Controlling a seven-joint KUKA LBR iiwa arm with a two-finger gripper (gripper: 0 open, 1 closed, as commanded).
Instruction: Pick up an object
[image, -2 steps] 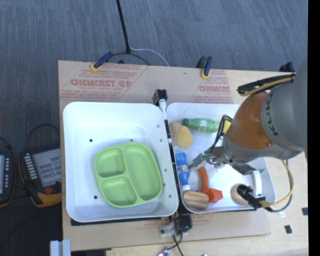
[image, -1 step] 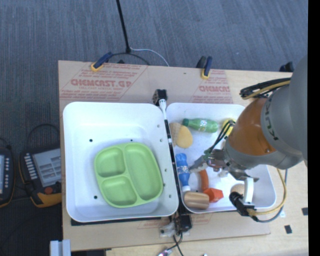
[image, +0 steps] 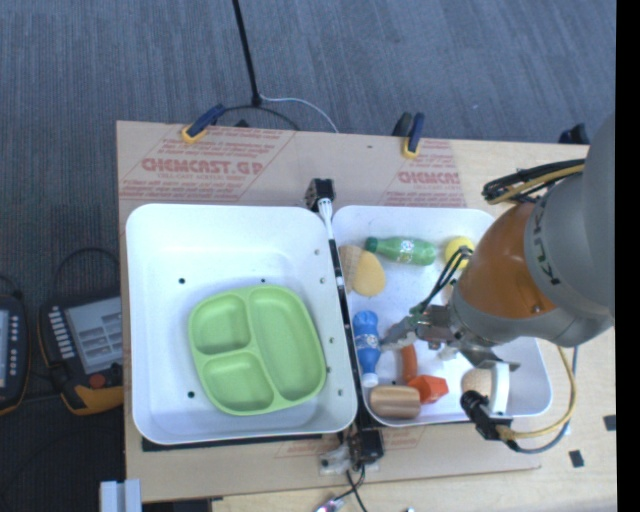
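My gripper (image: 418, 332) hangs low over the middle of the right bin (image: 530, 395), partly hidden under the orange wrist band. Just below it lies an orange-red stick (image: 408, 362), and to its left a blue bottle (image: 366, 335). A green bottle (image: 402, 250) and a yellow round fruit (image: 458, 247) lie at the bin's far side. A yellow-and-tan piece (image: 366, 272) sits near the divider. Along the front wall are a tan loaf (image: 393, 402), a red block (image: 433, 388) and a tan round piece (image: 478, 381).
The left bin (image: 165, 240) holds a green divided plate (image: 258, 349). The arm's grey body (image: 585, 240) covers the right bin's right side. A black clip (image: 320, 192) sits at the top of the ridge between the bins.
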